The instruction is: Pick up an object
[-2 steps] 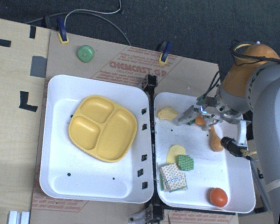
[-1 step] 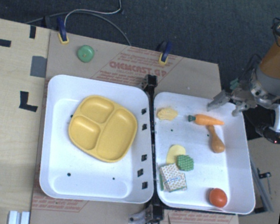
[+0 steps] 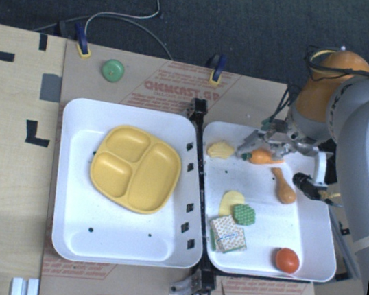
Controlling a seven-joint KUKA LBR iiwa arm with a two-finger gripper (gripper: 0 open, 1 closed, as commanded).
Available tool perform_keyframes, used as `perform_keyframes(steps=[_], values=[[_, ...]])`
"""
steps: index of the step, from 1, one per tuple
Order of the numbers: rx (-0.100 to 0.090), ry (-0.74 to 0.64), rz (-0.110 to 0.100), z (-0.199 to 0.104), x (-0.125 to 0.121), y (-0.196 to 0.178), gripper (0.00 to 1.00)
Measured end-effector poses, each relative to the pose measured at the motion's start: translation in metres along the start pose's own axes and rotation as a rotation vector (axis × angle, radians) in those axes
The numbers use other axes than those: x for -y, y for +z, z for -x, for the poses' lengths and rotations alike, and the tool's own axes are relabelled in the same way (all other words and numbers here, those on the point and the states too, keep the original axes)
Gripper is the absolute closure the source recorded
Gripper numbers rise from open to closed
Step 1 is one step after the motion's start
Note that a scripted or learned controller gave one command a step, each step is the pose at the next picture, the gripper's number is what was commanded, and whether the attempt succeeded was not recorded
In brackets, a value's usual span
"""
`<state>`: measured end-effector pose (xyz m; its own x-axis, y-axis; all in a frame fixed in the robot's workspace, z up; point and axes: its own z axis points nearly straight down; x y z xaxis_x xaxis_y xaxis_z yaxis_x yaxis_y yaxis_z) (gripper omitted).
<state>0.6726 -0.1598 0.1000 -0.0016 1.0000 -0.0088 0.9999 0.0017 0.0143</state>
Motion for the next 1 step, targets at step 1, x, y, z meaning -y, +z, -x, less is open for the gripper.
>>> perform_keyframes(steps=[1], values=[[0.002,-0.002,0.004,0.0001,-0.0016,-0.0124,1.00]])
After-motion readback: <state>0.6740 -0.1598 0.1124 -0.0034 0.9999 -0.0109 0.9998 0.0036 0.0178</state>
